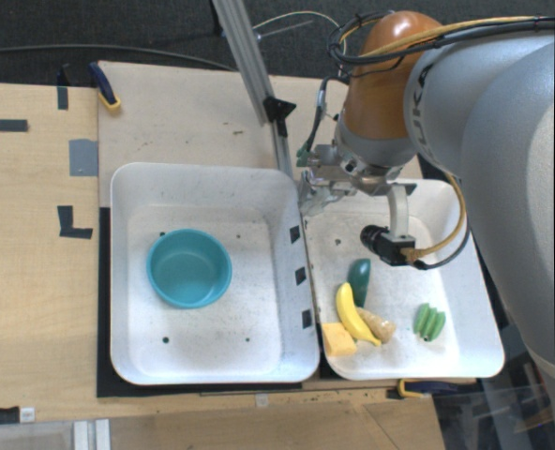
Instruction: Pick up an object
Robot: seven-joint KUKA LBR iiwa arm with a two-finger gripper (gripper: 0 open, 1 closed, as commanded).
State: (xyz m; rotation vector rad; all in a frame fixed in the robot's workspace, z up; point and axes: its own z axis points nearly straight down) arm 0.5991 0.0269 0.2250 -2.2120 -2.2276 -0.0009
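The gripper (pixel 326 187) sits at the top left of the right bin (pixel 465 359); its state cannot be told. A banana (pixel 352 314) lies low in that bin, and a teal bowl (pixel 189 268) sits in the left bin (pixel 132 181).

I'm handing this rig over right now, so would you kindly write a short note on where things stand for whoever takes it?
Gripper: low over the upper left corner of the right bin, by the divider between the bins; nothing is seen between its fingers.
Right bin: banana, yellow block, dark green piece and a tan piece clustered near the front; a light green object sits apart, to their right.
Left bin: a teal bowl.
Done: no pick visible yet.
Left: grasp any one object and lift it.
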